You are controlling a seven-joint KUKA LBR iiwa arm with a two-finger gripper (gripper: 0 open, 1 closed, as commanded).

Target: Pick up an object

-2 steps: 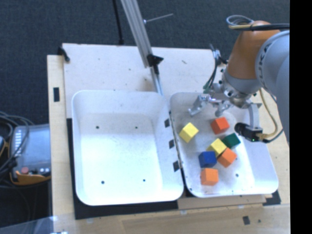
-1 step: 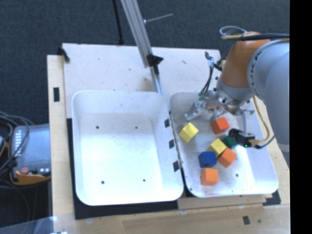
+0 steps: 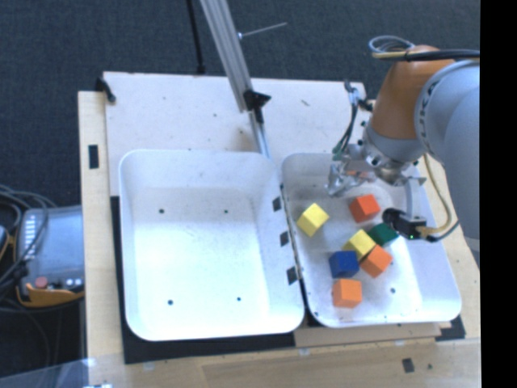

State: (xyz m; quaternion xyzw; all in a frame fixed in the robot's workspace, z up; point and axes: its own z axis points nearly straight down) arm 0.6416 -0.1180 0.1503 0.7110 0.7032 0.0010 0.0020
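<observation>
Several coloured blocks lie in the right bin (image 3: 432,293): a yellow block (image 3: 313,218), an orange-red block (image 3: 364,208), a second yellow block (image 3: 361,242), a green block (image 3: 382,234), a blue block (image 3: 343,263), an orange block (image 3: 376,260) and another orange block (image 3: 347,292). My gripper (image 3: 342,181) hangs over the bin's far part, just left of and above the orange-red block and to the right of the first yellow block. Nothing shows between its fingers.
The left bin (image 3: 202,241) sits beside the right one, sharing a middle wall. A slanted metal pole (image 3: 230,47) rises from the board behind the bins. The arm's orange band (image 3: 400,95) is above the right bin's far corner.
</observation>
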